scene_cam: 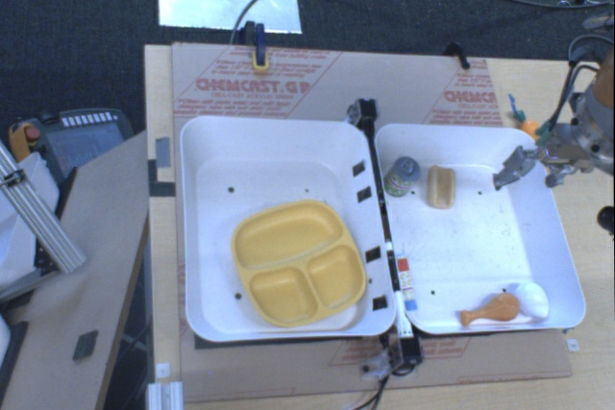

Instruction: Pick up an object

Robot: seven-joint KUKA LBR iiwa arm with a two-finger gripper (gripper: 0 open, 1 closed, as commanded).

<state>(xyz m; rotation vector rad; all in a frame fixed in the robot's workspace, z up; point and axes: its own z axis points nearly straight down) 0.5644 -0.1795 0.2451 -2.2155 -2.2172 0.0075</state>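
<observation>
Two bins sit side by side on the surface. Nearest, in the right bin (538, 245), a tan plastic drumstick (490, 309) touches a smooth white egg shape (531, 300) at the front rim (both well apart from the pincer). Farther back lie a bread-like tan block (441, 186) and a small grey-green jar (402, 175). The pincer (524, 162) hovers right of them, fingers spread, holding nothing. A yellow three-compartment tray (299, 260) fills the left bin (207, 206).
</observation>
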